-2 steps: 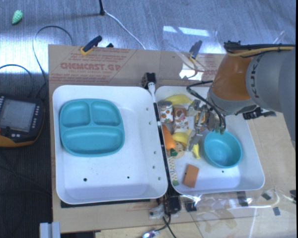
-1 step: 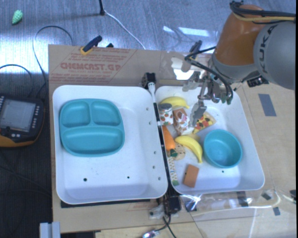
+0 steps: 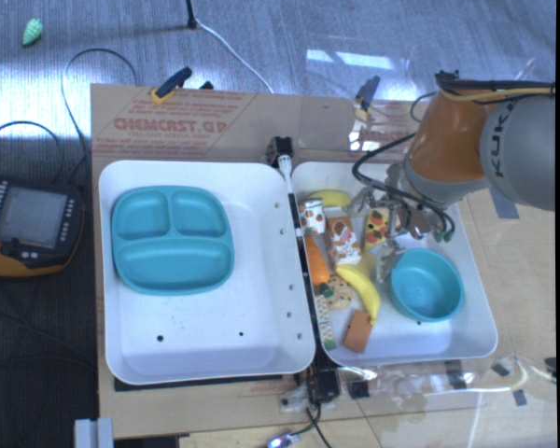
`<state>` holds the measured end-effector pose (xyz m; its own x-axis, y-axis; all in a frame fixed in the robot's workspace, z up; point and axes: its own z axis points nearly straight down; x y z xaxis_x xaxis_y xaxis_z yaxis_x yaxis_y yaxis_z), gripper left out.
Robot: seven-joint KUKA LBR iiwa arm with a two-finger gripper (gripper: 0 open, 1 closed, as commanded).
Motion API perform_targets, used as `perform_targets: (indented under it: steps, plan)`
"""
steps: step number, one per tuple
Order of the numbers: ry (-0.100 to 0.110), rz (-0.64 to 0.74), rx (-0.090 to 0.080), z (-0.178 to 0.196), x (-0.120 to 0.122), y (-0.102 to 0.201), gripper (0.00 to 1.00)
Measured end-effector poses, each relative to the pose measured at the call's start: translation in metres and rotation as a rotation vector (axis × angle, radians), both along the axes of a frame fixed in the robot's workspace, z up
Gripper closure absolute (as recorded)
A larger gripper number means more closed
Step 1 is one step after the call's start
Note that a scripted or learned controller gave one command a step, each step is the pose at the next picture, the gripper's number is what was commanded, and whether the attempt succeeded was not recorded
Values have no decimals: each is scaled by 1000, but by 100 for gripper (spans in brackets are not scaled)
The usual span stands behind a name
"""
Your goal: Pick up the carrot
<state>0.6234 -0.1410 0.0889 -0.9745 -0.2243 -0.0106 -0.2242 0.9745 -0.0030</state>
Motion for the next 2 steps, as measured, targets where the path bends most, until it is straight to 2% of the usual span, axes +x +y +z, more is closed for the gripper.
perform_targets:
  steps: [1,2]
  plan:
    - [-14,0,-5,14,4,0,100]
    - [-9,126,-3,132,29,44,100]
